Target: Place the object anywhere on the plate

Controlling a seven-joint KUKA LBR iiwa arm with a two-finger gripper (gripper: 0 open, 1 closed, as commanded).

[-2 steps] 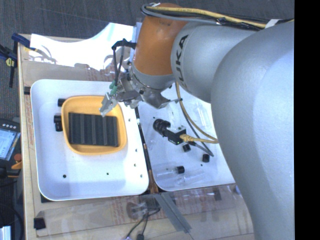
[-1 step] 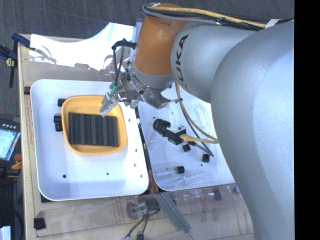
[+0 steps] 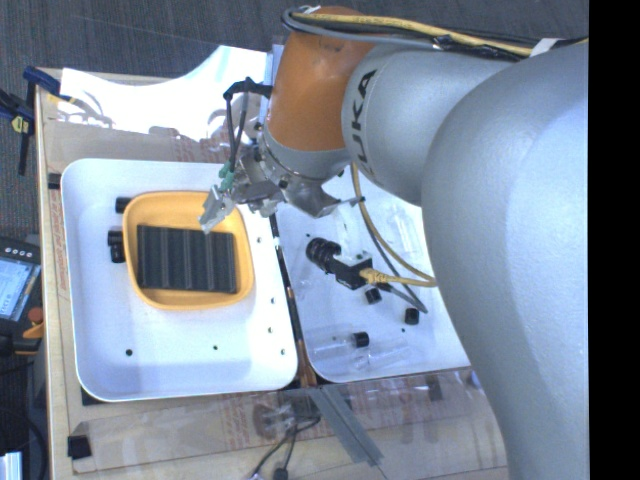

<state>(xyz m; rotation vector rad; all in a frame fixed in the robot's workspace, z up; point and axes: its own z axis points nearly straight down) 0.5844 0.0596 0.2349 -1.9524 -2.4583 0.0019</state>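
With the dark ribbed slab [image 3: 187,260] lying flat in the middle of the yellow plate [image 3: 170,206] in the left bin [image 3: 150,358], I judge the placing as good as done. The sound move now is a straight lift clear of the rim, with no sideways drag that might nudge the slab. The gripper [image 3: 214,211] hangs just over the plate's upper right corner, and I cannot tell whether it is open, closed or has hold of anything. The arm [image 3: 450,168] reaches in over the right bin [image 3: 390,353], the second of the 2, its wrist tipped down and leftward.
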